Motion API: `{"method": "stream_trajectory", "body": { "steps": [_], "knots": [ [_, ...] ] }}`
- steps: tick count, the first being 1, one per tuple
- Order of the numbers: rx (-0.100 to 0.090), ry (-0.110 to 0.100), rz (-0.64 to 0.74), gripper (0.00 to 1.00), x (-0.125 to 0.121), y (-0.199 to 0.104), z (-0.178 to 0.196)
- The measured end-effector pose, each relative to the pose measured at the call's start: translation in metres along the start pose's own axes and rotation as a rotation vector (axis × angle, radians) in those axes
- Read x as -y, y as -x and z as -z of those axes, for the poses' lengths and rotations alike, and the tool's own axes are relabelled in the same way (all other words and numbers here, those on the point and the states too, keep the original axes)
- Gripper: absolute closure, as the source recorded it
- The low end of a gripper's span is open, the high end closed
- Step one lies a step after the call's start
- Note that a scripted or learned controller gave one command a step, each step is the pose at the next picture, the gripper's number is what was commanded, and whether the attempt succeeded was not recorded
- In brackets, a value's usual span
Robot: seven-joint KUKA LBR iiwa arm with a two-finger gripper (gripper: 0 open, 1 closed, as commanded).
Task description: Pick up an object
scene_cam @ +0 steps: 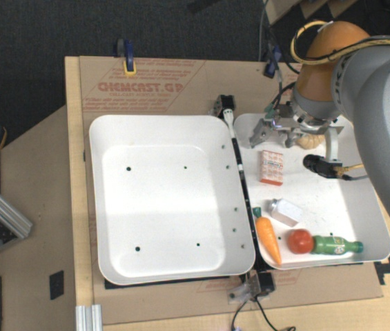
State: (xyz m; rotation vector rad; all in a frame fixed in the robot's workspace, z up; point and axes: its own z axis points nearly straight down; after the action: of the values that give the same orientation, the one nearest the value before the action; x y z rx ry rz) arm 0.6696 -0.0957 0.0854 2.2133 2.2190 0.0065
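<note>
One small carton — white, red-orange print.

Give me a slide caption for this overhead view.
Robot arm hovers its gripper over the right bin holding a carrot, tomato and bottle.

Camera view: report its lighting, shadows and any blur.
Camera view: even overhead light; the left bin is bright white with a soft grey shade across its upper floor; the arm, close to the lens, looks soft and out of focus; the carrot, tomato and green bottle in the right bin are fairly sharp, casting faint shadows.
</note>
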Motion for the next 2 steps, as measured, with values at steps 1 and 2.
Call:
{"method": "stream_trajectory", "body": {
  "steps": [1,2],
  "knots": [
    [-0.003,-0.014,-0.004,0.0,0.054,0.002,-0.001],
    [-0.004,-0.014,-0.003,0.0,0.091,-0.003,0.0]
  ]
}}
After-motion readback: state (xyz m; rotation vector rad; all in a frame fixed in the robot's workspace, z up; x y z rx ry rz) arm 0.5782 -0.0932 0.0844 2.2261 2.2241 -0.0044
